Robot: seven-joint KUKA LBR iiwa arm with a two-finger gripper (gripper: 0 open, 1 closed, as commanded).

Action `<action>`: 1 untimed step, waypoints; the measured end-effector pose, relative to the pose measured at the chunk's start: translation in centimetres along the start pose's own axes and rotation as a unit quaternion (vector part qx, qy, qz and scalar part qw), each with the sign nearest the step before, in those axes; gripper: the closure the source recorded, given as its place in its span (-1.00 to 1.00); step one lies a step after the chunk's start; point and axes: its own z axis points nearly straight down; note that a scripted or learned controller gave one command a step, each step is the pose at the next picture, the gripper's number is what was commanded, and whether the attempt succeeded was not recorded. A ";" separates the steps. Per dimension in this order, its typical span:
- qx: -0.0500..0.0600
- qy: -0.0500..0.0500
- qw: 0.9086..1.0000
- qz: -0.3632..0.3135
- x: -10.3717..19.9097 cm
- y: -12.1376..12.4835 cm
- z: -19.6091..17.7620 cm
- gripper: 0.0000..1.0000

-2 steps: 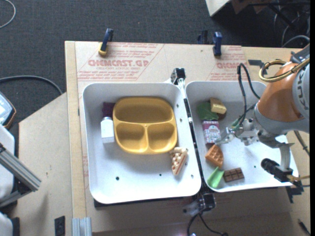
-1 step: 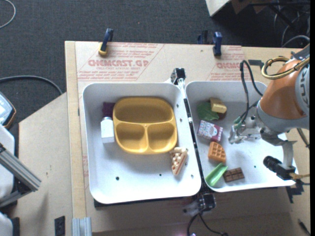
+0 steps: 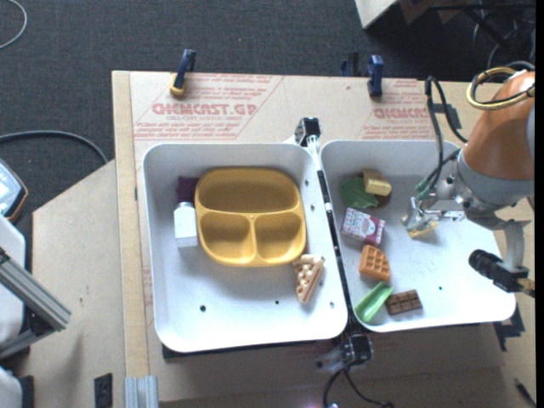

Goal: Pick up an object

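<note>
Left bin: white; holds yellow divided tray, white bottle, tan pizza slice. Right bin: white; pink carton, orange waffle, green pod, brown chocolate bar, dark green leaf. Counter: tan with red lettering.

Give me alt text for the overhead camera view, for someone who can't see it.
The arm's claw is low over the right bin, which holds toy foods including a waffle, chocolate bar and pink carton. The left bin holds a yellow divided plate.
</note>
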 end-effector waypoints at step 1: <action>0.000 0.000 1.000 0.000 -0.4 1.1 -5.8 1.00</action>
